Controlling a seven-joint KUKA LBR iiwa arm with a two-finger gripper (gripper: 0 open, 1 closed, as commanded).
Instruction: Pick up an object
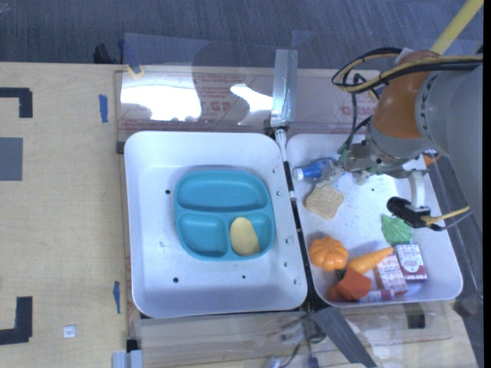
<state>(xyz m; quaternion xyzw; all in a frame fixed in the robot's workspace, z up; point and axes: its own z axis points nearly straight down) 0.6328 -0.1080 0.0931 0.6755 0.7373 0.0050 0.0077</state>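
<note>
The gripper (354,162) is being held low over the back of the right-hand shallow white bin (453,278), at the end of the grey arm (453,121) with its orange band, and that arm is being cut off by the right edge of the view. How far the gripper is standing open cannot be told, nor whether anything is being held: its end is being hidden from above by the wrist and cabling.

Just to its left, a small blue-and-white bottle (311,169) is lying on its side near the bin's back left corner. Whether it is being touched by the gripper cannot be made out. A tan slice of bread (324,201) is lying just in front, apart from the gripper.

Nearer the front, a small orange pumpkin (328,252) is being flanked by an orange carrot (370,260), with a red block (353,286) just in front of them. Two red-and-white cartons (403,269) are lying close together, their print too small to be read. A crumpled green thing (397,229), hard to identify, is lying behind them.

In the left-hand shallow white bin (146,205), a teal compartment tray (219,190) is being occupied by a yellow oval object (244,236) in its front right compartment. Both bins are being carried by the pale wooden worktop (54,205).
</note>
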